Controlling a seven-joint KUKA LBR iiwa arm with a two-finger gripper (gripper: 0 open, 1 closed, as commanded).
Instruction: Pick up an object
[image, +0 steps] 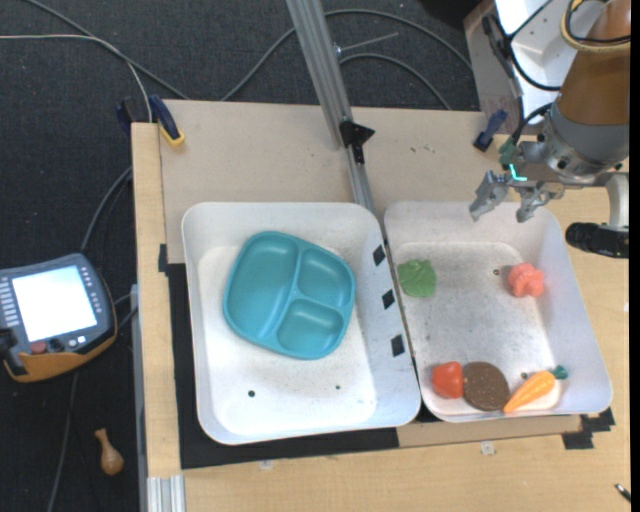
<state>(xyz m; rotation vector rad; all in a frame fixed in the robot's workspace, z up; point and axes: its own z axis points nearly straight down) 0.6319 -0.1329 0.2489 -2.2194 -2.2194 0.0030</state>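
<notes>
Arm enters from the right, orange band above the wrist visible near the top right corner. Gripper (509, 203) hangs over the far rim of the right bin (577, 330), near its far right corner; jaws stand apart with nothing between them. Right bin contents: green leafy toy (417, 278) near the left wall, toward the far side; pink lumpy toy (524, 280) toward the right wall, roughly level with the green one and well apart from it; along the near wall a row of three, a red tomato-like piece (448, 379), a brown round disc (485, 385) touching or just beside it, and an orange carrot (531, 389) with a small green tip, lying tilted against the disc's right side. None of these items is in contact with the gripper; the pink toy is the nearest to it. Left bin (210, 400) holds a teal divided plate (289, 294), three compartments, lying slightly tilted toward the far left part of the bin. Both bins sit side by side on the counter (260, 150), rims touching at the centre. A handheld control pendant (52, 312) lies off the counter to the left, on dark carpet.
</notes>
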